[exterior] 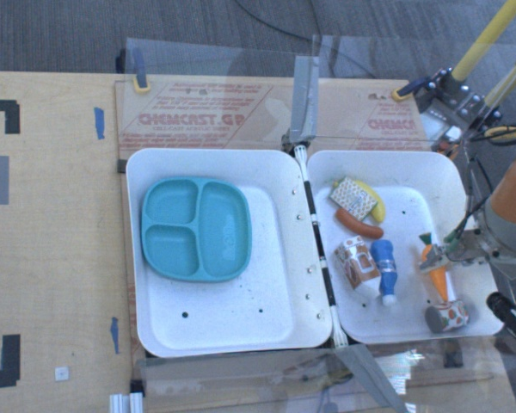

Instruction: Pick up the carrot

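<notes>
grey-capped orange can [448, 315] nearest, carrot [435, 274] just above under the gripper [447, 249], finger state hard to tell

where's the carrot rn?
Right bin, near its right wall: carrot lies just right of the blue bottle, under the end effector.

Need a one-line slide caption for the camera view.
Gripper over the carrot in the right bin; teal plate in the left bin.
</notes>
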Robot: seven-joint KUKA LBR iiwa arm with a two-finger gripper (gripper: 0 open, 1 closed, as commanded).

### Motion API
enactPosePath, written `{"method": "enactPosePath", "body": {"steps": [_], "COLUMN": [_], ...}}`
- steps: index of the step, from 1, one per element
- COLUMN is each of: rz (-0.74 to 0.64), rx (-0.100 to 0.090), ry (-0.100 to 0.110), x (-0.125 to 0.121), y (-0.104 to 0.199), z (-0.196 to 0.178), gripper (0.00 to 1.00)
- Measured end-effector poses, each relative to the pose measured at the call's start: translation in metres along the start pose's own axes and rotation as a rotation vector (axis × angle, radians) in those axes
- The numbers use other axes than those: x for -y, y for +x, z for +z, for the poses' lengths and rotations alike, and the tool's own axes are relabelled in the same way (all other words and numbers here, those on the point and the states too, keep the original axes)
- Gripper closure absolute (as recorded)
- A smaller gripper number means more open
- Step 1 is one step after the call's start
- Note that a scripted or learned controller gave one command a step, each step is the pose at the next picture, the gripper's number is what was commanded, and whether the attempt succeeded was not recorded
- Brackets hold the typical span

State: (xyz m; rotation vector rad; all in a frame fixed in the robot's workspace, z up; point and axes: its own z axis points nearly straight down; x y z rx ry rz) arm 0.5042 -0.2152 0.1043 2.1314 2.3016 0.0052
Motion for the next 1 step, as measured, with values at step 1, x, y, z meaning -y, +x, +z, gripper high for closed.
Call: {"method": "enactPosePath", "body": {"steps": [1], "rz": [0.203], "rx": [0.0], "ry": [0.005], "x": [-0.0605], "y": [0.0456], "z": [-0.0938], "gripper": [1.0]}}
